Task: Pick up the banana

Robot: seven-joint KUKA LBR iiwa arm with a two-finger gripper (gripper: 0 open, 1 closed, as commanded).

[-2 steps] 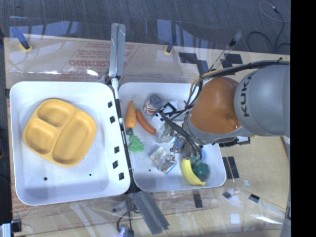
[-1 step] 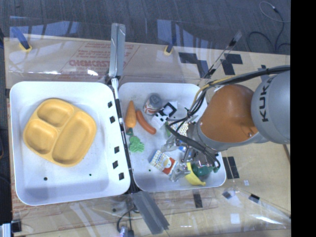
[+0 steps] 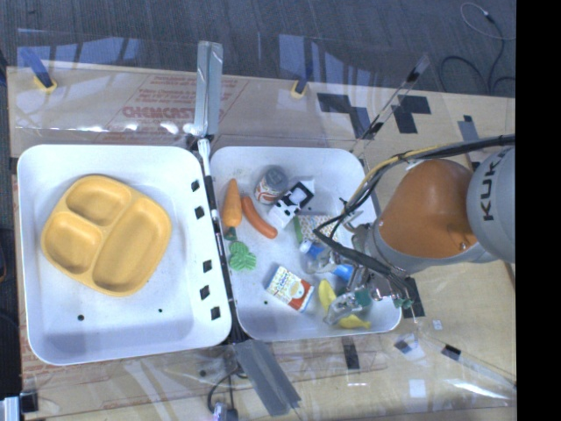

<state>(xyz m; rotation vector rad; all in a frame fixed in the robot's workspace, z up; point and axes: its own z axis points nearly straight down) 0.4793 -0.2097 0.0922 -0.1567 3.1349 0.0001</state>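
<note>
The gripper (image 3: 351, 303) is low in the right bin (image 3: 263, 158), close to that bin's near right corner, and whether it is spread, pressed together or pinching anything cannot be told, since cables and the wrist blur it. The banana (image 3: 327, 293), the task's thing, lies just at the gripper's left side, a short yellow piece on the bin floor near the bin's near edge; a second yellow bit (image 3: 357, 322) shows right under the tool against the near wall, and whether it belongs to the same fruit is unclear. Black cables (image 3: 342, 235) loop across the bin's right side above the tool, and a small blue item (image 3: 314, 254) sits among them, hard to identify. Left of the banana lies a small white carton (image 3: 290, 288) with red and green print too small to read. Further out toward the left wall are a green leafy toy (image 3: 240, 256), an orange carrot (image 3: 231, 203) and a red-orange sausage (image 3: 259, 217), with a can (image 3: 272, 183) and a black-and-white marker block (image 3: 294, 197) near the far edge. The arm (image 3: 429, 209), with its orange band, carries partial letters "KU". The left bin (image 3: 53, 327) holds a yellow divided plate (image 3: 107, 232) toward its far left side.
</note>
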